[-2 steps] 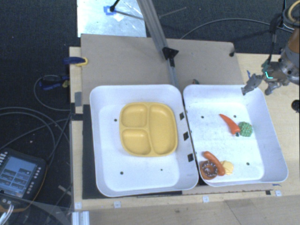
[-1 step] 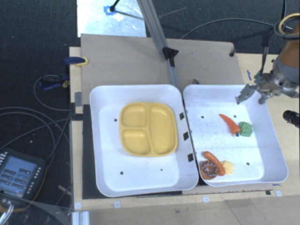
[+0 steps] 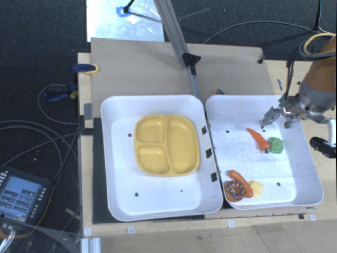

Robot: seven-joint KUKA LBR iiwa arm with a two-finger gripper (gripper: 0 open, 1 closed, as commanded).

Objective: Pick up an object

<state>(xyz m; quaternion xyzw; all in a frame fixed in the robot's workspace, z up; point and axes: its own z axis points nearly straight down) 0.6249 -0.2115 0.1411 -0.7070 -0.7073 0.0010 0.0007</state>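
Note:
In the right bin [image 3: 303, 186], an orange carrot [image 3: 257, 138] lies next to a green broccoli piece [image 3: 275, 145]. Near the bin's front edge an orange sausage [image 3: 240, 182], a brown donut [image 3: 233, 191] and a small pale yellow piece [image 3: 256, 187] sit close together. My gripper [image 3: 278, 121] hangs over the bin's back right part, just above and behind the carrot and broccoli. Its two fingers are spread open with nothing between them.
The left bin [image 3: 118, 194] holds a yellow divided plate [image 3: 167, 144]. A grey pole [image 3: 174, 30] slants across the back of the bench. Cables and a pendant [image 3: 18, 194] lie on the floor to the left.

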